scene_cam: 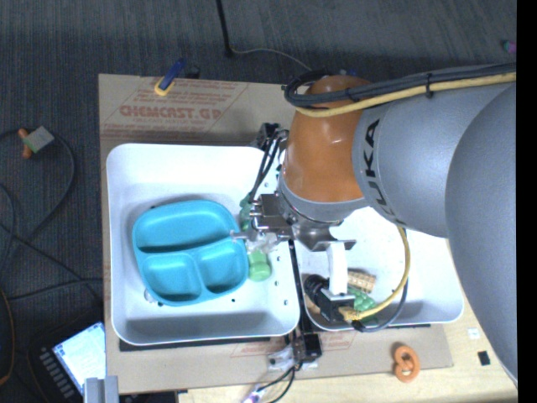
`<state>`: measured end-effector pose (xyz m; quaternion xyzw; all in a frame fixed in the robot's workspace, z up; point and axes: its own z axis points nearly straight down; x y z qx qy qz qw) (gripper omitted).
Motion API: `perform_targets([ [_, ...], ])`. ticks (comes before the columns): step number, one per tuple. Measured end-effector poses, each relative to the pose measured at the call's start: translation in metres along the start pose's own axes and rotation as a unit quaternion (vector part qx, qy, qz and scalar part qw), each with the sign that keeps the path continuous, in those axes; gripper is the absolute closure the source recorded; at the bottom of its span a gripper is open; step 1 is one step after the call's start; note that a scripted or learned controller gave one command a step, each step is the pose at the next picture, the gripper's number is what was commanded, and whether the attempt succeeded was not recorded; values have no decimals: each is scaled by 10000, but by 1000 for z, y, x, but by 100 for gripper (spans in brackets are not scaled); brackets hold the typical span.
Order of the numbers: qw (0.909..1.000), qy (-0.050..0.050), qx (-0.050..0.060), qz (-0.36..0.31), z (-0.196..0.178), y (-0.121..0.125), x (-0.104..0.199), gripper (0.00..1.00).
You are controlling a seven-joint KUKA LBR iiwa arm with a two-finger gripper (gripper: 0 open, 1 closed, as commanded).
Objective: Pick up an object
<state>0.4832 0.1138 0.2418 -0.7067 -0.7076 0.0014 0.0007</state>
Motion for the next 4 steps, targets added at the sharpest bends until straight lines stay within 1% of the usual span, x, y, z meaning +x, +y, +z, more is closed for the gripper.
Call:
perform_targets([
  [1,10000,-4,-1,10,31,23,-61,100],
  [2,10000,2,8,-3,84,-1,9,100],
  [3,10000,-2,-9,14,58,0,-68,100],
  [4,10000,2,-7,8,58,0,-68,0],
])
